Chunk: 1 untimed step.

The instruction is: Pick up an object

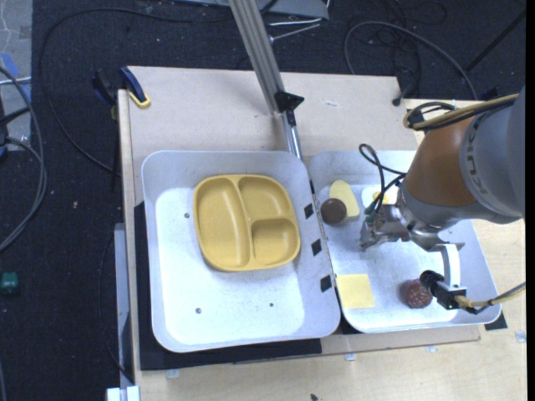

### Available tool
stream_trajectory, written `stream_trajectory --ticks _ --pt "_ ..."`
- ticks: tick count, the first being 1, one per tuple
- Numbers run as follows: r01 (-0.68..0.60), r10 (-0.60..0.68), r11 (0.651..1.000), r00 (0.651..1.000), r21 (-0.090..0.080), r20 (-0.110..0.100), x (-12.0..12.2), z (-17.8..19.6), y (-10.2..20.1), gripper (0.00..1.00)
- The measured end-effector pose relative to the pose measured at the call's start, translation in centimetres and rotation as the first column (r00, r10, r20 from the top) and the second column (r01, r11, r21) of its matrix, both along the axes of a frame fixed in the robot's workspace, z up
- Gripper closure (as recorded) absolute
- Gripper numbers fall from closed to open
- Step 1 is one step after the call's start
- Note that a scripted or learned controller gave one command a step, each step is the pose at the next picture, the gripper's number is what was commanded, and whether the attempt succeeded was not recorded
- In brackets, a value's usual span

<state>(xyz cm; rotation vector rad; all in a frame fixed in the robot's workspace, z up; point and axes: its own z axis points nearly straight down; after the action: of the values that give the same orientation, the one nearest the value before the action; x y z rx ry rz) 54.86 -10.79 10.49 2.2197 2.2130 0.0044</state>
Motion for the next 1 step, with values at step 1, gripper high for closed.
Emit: stream_trajectory --ticks 1 --pt "-0.006 0.006 1.0 1.0 0.002 -0.002 -0.1 6.04 0.71 1.0"
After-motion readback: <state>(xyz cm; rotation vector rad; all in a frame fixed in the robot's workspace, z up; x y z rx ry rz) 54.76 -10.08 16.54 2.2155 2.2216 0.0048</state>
